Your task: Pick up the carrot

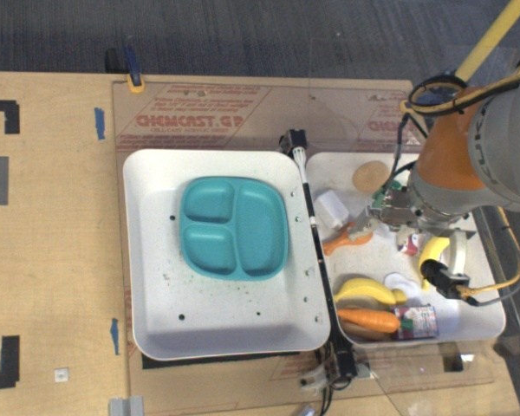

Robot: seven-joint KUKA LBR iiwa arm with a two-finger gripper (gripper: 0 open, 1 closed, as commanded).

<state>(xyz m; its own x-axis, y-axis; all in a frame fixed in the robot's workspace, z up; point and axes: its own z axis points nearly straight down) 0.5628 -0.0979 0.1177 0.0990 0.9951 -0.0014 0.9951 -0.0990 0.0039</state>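
Right bin (485, 315), carrot (370, 321) lying left-right along near wall, below banana (364, 291)

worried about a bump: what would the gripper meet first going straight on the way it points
Likely the thin curved orange piece just left of the gripper; depth is unclear.

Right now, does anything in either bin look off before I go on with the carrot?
Nothing looks spilled or broken. The right bin is crowded: the carrot lies at its near edge, pressed against the banana and a small bottle. The teal plate sits flat in the left bin.
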